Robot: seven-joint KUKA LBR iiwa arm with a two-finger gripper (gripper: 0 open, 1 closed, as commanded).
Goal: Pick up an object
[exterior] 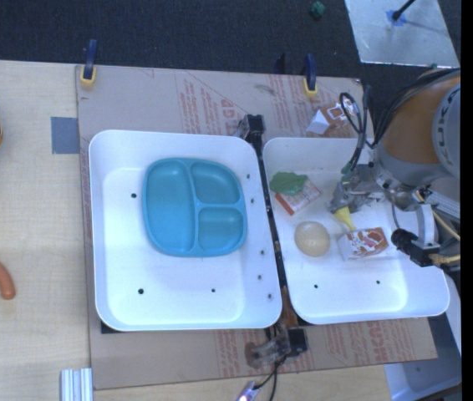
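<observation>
Yellow, small plastic piece (344,218) lies in the right white bin (387,303), just right of the round cream ball (312,238), touching my hand (347,199). It looks light, stiff and slick, so I would pinch its narrow sides. Whether my hand is parted or closed, I cannot tell.

We can make out red printed lettering on the cardboard sheet (220,98) beneath the two bins, but it is too small and faint for us to read. The red-and-white packet (363,242) in the right bin (387,303) carries print that we likewise cannot read.
</observation>
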